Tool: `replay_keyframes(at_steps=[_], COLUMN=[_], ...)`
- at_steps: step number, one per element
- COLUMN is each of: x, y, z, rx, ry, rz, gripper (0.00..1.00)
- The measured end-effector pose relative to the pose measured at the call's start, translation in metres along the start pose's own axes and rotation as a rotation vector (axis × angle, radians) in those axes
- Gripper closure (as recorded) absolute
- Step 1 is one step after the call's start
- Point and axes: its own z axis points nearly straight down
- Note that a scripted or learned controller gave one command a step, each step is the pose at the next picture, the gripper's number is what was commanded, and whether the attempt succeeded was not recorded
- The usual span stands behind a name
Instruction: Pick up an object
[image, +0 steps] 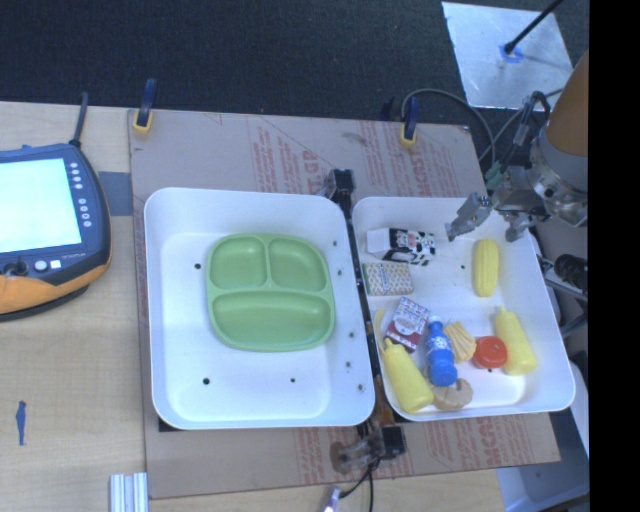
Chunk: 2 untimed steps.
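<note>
My gripper (490, 226) hangs over the far right part of the right bin (556, 330), fingers spread open with nothing between them. Just below it lies a yellow corn cob (485, 267). Further toward the front of the bin sit a yellow bottle (406, 373), a blue bottle (439, 354), a red tomato-like piece (490, 351), another yellow piece (513, 340) and a red-and-white packet (407, 318). A small black-and-white carton (402, 242) and a patterned packet (387, 277) lie at the bin's far left.
The left bin (170, 380) holds a green divided plate (269, 291). A teach pendant (45, 225) rests on the bench at far left. Clamps (342, 185) sit between the bins, and cables trail behind the arm at top right.
</note>
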Motion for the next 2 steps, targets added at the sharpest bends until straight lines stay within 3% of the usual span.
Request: replay_keyframes(at_steps=[1, 2], x=[-0.04, -0.078], y=[0.043, 0.061], z=[0.04, 0.07], rx=[0.001, -0.001], ry=[-0.003, -0.002], rz=[0.001, 0.001], gripper=[0.0, 0.0])
